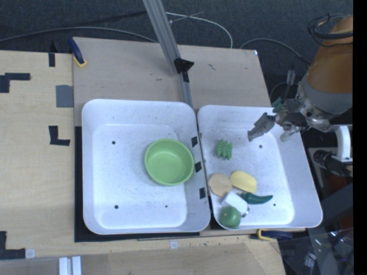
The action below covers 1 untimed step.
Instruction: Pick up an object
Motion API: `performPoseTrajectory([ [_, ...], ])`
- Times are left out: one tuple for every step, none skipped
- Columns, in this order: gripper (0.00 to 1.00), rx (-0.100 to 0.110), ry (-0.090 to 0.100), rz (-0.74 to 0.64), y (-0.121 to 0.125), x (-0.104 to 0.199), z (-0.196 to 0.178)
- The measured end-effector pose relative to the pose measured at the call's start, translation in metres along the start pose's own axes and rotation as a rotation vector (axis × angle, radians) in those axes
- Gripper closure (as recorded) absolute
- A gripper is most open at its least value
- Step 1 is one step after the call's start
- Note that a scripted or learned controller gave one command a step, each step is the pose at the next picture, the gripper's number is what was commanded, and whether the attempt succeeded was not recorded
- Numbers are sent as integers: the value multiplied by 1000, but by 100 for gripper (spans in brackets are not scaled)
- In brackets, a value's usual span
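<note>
One small green toy point(223, 149) lies apart from the open, empty fingers point(269, 125), lower left.

A pale wooden bench top point(132, 67) fills the middle, with dark tape marks point(17, 80) at nine o'clock. Dark blue carpet floor point(241, 10) runs along twelve o'clock, crossed by thin white cables point(198, 20). A slanted grey metal pole point(160, 22) rises at twelve o'clock.

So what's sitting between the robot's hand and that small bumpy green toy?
Nothing. In the camera view, bare white floor of the right bin separates the hand from the bumpy green toy.
</note>
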<state>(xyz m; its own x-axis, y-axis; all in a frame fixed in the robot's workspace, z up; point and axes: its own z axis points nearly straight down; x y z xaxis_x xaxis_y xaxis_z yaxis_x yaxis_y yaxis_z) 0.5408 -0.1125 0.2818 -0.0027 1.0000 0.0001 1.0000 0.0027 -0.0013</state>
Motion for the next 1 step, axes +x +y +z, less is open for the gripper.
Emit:
performPoseTrajectory([
  [0, 0, 0, 0, 0, 0, 0],
])
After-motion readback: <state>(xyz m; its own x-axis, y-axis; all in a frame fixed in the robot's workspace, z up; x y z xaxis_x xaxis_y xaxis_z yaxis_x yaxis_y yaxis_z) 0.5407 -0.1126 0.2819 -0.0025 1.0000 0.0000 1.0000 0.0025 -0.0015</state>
